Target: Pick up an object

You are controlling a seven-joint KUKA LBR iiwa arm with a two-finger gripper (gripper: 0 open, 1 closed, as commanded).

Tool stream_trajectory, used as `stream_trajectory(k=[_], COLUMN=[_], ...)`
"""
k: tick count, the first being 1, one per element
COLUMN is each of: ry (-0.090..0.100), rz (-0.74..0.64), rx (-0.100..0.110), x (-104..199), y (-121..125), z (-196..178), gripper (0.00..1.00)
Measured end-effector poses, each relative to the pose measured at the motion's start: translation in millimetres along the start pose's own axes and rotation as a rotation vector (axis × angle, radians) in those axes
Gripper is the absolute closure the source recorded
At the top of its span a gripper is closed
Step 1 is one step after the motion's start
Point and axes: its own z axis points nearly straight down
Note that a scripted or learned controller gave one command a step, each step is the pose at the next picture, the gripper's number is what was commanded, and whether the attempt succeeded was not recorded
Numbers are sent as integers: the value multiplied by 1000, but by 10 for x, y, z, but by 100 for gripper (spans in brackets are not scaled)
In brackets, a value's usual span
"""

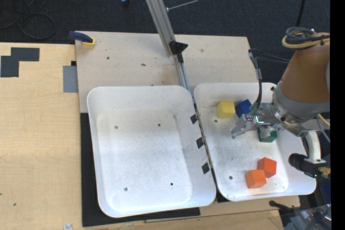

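Note:
In the right bin point(232, 186) lie a yellow cube point(226, 109), a blue cube point(243, 106), a green piece point(268, 136), a red-orange block point(267, 166) and an orange block point(255, 178). My gripper point(245, 125) hangs low over the bin's middle, just below the blue cube and left of the green piece. One grey finger slants down to the left toward the bin floor. The arm's orange band point(304, 75) sits above and to the right.
The left bin point(108, 110) lies beside the right one, split from it by a ridge with black clips point(199, 143). A slanted metal pole point(161, 16) rises behind the bins. A yellow-and-blue clamp point(82, 38) rests on the bench's back left corner.

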Motion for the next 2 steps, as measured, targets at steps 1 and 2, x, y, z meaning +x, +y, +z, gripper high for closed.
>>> stream_trajectory(k=[1, 2], ry=[-1, 0], rz=[4, 1], rx=[-5, 2], x=[-19, 26], y=[6, -20], z=[-22, 619], gripper=[0, 0])
